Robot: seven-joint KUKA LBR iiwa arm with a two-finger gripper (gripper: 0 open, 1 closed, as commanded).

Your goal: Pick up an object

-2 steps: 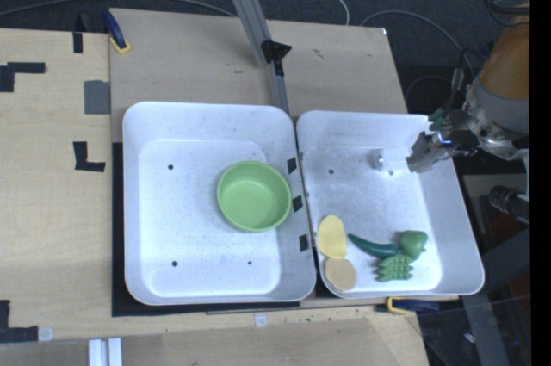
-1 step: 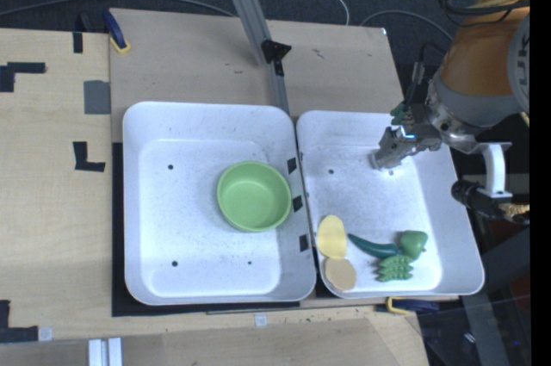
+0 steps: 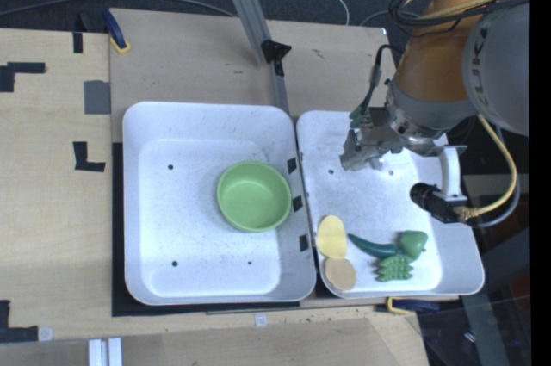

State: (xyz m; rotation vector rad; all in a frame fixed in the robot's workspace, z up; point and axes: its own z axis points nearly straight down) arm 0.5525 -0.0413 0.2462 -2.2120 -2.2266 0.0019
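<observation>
A: Where were we at this frame?

B: We were in the approach step. The gripper [image 3: 360,151] hung over the upper part of the right bin [image 3: 456,276], above bare white floor. Nothing sat between the fingers, so we had no grasp yet.

A: Finger state?

B: Couldn't tell. The fingers [image 3: 351,158] read as one dark cluster from above; we saw no clear gap and no clear closure.

A: Candidates?

B: All of ours were at the near end of that bin, well apart from the gripper. We had a pale yellow piece [image 3: 331,236] by the divider, a tan round piece [image 3: 340,273] touching its lower edge, a dark green pepper-like piece [image 3: 373,246] running right towards a green lobed piece [image 3: 413,243], and a spiky green toy [image 3: 394,269] just below those. The green bowl [image 3: 253,195] sat alone in the left bin [image 3: 155,132].

A: Next move?

B: We judged it needed a shift towards the near end, then a descent on one item. The cluster was tight, so we risked nudging neighbours. The spiky toy or the lobed piece looked the most exposed on the outer side.

A: Bowl?

B: Isolated, but we reckoned only a rim pinch would work.
</observation>
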